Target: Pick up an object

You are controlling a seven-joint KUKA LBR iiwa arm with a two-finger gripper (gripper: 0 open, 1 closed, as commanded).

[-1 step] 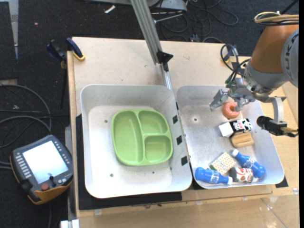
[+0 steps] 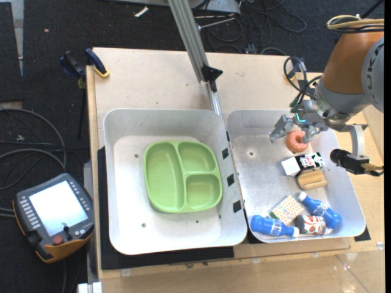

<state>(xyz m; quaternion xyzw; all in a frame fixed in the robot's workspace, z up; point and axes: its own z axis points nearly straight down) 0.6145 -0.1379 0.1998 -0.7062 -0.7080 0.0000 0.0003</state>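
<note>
My gripper (image 2: 295, 129) hangs over the far part of the right bin (image 2: 256, 133), its grey fingers spread open. Just below the fingertips an orange ring-shaped toy (image 2: 297, 141) lies on the bin floor, not lifted. Nearer the front lie a white and black toy (image 2: 302, 163), a tan block (image 2: 311, 179), a checkered cracker-like piece (image 2: 287, 210), two blue bottles (image 2: 272, 226) (image 2: 322, 208) and a red and white can (image 2: 313, 224).
The left bin (image 2: 122, 139) holds a green divided plate (image 2: 183, 176). A slanted metal pole (image 2: 189, 29) ends at the seam between the bins. A teach pendant (image 2: 52, 215) lies on the floor at the left, and a blue clamp (image 2: 91, 63) sits on the bench's far left corner.
</note>
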